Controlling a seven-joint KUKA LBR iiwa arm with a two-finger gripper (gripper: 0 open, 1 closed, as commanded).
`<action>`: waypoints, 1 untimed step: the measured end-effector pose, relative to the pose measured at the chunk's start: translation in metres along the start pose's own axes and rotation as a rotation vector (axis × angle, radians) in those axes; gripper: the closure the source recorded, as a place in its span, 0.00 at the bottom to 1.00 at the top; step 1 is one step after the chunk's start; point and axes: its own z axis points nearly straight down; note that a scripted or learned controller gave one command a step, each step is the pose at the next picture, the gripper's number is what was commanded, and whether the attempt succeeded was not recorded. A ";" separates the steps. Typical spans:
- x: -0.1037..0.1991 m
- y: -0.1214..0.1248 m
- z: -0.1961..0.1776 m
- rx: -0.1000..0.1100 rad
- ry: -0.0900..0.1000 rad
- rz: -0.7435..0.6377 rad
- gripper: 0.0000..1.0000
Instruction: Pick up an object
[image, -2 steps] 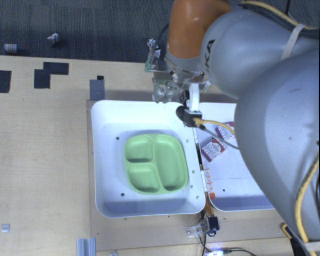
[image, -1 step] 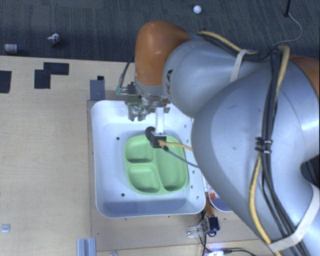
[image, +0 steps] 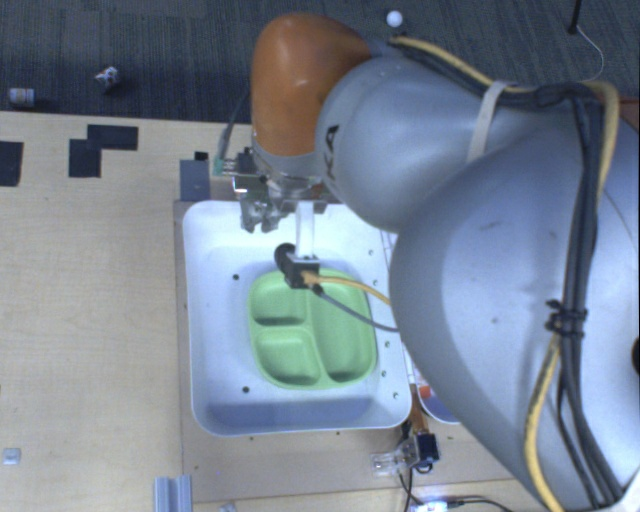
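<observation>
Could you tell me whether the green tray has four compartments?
No, the green divided tray in the white bin shows three compartments, two small and one long.

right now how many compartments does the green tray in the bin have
3 in the green tray: upper left, lower left, and a long one down the right. Its top edge is partly hidden.

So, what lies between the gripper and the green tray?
Nothing loose: just bare white bin floor between the gripper and the green tray, seen in the camera view.
</observation>
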 end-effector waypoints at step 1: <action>-0.001 0.000 0.001 0.001 -0.001 0.000 0.00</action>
